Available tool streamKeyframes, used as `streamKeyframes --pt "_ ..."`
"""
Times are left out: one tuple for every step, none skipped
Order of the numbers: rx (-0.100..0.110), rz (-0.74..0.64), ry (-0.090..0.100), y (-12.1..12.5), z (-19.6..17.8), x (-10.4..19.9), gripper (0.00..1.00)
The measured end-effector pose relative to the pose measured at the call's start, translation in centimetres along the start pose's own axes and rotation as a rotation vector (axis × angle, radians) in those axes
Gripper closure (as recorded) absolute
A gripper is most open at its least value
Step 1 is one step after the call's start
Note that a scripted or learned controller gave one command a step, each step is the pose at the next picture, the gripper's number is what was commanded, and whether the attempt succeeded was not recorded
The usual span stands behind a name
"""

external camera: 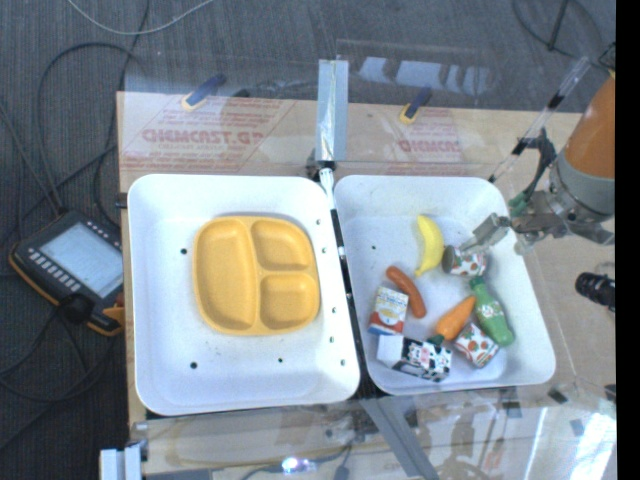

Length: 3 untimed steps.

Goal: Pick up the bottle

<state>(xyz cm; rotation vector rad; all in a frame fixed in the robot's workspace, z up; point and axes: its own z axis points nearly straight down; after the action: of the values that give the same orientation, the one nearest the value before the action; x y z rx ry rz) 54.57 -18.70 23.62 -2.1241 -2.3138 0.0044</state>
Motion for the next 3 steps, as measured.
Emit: streamKeyframes --pt "0.0 -0.088 0.003 -6.5 7.2 -3.0 0.0" --pt "-0.008 -0.04 0.01 -5.0 13.9 -2.4 0.0" --pt "-0.011 -0.04 0.011 -4.9 12.8 -2.3 1.0"
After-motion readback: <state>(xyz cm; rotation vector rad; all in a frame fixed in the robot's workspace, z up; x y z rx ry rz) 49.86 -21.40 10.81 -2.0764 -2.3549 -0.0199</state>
